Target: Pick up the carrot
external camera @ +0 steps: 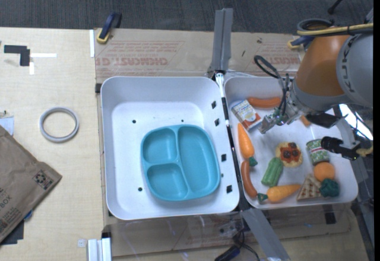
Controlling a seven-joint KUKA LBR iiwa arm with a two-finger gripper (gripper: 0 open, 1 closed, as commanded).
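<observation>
An orange carrot (pixel 245 141) with a small green stem end lies along the left wall of the right bin (pixel 350 194). A second carrot-like orange piece (pixel 285 192) with a green end rests near that bin's front wall. My gripper (pixel 269 123) hangs over the upper middle of the right bin, just right of the first carrot's upper tip and below a small white carton (pixel 244 111). Nothing shows in it. The grey arm with its orange band (pixel 323 67) comes in from the right.
The right bin also holds a sausage (pixel 264 101) at the back, another sausage (pixel 247 179), a green cucumber (pixel 272 171), a berry tart (pixel 290 154), a green can (pixel 316 150), an orange (pixel 324 171), broccoli (pixel 330 187) and a sandwich wedge (pixel 309 190). A teal divided plate (pixel 180 162) lies in the left bin (pixel 119 135).
</observation>
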